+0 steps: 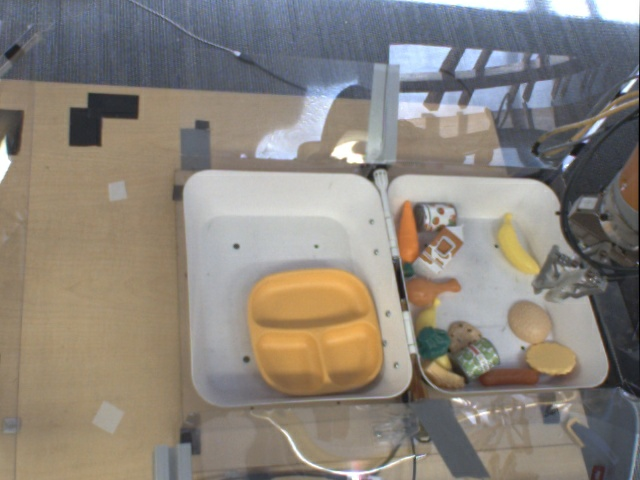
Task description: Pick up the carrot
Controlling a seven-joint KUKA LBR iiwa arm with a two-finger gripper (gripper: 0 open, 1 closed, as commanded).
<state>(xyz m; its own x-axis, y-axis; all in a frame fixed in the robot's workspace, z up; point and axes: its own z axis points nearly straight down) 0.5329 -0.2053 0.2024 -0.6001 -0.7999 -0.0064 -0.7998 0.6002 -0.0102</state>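
While the end effector (568,278) hangs over the right bin's (560,203) right side, grip state unclear, the carrot (407,232) lies far across, along the left wall, pointing up-and-down.

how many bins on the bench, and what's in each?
2. Left bin holds an orange tray. Right bin holds the toy food: carrot by the divider, banana further right. Small items may hide in the pile.
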